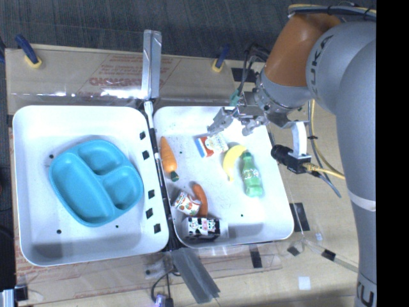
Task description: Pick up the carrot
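One carrot (168, 157) is lying against the right bin's (276, 204) left wall, its long axis running up-and-down in your view, while your gripper (234, 120) is hovering well to its right, fingers spread apart and clamped on nothing.

Camera count: one fixed view.
Position: above the bench (77, 69), looking down at a slant.
Facing: the bench's far edge lies toward the top of the frame, the near edge toward the bottom.
Coverage: both white bins whole, the left bin (32, 235) and the right bin (275, 216), side by side across the middle.
Distance: far enough to take in bench margins and dark floor beyond.
Right side: the arm (345, 75) enters there, large and near the lens.
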`<state>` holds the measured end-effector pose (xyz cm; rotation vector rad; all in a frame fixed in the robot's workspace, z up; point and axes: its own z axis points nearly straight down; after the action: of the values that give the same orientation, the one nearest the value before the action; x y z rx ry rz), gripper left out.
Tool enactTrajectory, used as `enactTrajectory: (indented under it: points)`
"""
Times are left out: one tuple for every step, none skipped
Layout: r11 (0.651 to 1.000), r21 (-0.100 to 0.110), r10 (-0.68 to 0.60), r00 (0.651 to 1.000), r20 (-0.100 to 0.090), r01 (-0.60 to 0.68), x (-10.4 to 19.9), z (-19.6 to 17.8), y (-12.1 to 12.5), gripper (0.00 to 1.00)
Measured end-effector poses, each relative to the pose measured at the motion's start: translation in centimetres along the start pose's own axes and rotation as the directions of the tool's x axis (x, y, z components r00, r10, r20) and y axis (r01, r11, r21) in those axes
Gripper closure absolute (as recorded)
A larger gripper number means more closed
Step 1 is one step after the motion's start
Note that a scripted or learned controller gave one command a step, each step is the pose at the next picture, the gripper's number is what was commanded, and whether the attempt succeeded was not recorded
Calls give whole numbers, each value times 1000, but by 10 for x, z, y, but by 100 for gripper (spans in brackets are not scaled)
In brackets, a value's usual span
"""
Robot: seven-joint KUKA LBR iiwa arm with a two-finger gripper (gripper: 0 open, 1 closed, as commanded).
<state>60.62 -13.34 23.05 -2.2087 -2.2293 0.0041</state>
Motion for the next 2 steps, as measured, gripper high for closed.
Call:
enactTrajectory:
  points:
    - [998, -3, -68, 998, 2, 68, 31, 126, -2, 0]
    - [1000, -11, -27, 1000, 9, 27, 32, 136, -34, 0]
